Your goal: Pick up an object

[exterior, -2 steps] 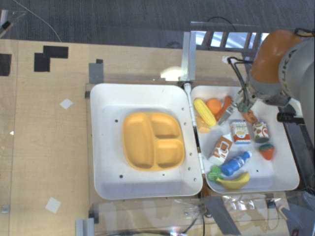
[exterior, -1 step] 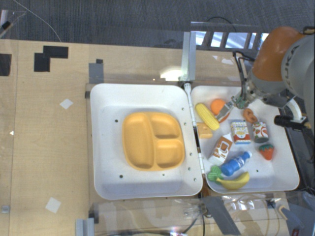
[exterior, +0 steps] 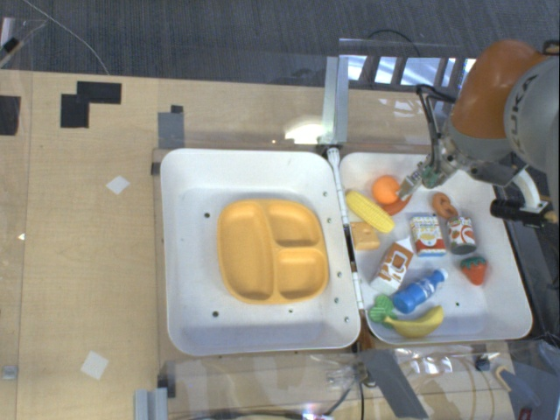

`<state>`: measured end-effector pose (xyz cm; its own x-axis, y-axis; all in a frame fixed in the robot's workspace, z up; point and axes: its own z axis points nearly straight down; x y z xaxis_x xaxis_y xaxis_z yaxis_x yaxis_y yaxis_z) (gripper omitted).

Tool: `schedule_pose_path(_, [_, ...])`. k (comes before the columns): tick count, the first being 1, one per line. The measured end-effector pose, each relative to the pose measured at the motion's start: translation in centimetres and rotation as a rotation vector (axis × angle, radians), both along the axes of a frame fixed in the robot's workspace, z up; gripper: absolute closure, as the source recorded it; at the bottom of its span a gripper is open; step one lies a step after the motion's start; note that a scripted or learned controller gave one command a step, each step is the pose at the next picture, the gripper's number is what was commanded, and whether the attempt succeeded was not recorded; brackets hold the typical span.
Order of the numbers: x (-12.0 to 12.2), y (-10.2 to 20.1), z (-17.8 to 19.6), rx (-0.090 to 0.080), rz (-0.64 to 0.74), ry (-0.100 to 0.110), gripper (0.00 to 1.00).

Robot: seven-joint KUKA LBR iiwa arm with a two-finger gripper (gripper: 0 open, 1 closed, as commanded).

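The gripper hangs low over the right bin, just at three o'clock of the orange fruit, likely lining up a grasp. How far its claw stands open cannot be told, and nothing is seen in it.

Two shallow white bins side by side on pale wooden bench. Left bin holds yellow divided tray (one long compartment at left, two smaller at right), lying flat near centre. Metal post stands upright at far end of seam between bins. Black blocky marks on bench surface, far left. Dark grey carpet beyond bench. Thin cable trails across carpet.
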<state>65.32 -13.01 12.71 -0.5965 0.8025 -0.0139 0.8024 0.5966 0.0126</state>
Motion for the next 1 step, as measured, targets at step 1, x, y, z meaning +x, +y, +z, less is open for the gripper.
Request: schedule_pose_path(1, [-0.02, 0.05, -0.07, 0.0, 0.001, 0.001, 0.0])
